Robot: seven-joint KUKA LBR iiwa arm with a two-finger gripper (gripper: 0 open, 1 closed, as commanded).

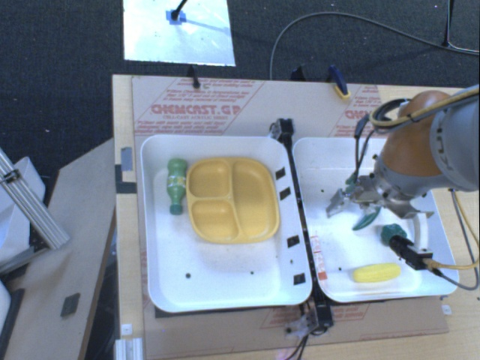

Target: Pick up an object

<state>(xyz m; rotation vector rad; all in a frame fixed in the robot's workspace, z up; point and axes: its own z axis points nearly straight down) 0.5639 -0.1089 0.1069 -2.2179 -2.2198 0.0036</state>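
In the right bin (pixel 330 163) lie a yellow banana-shaped object (pixel 376 274), near the front, and a small teal object (pixel 390 234) just behind it. My gripper (pixel 350 210) hangs low over the middle of this bin, left of the teal object, open with nothing between its fingers. One finger (pixel 335 203) points left and the other (pixel 367 218) has a greenish tip. In the left bin (pixel 161 276) a green bottle (pixel 176 185) lies beside a yellow divided plate (pixel 231 199).
The arm's grey and orange wrist (pixel 420 145) covers the right bin's back right part. A black divider rail (pixel 296 208) runs between the bins. Cables (pixel 450 265) trail along the right bin's right side. A cardboard sheet (pixel 225 103) lies behind the bins.
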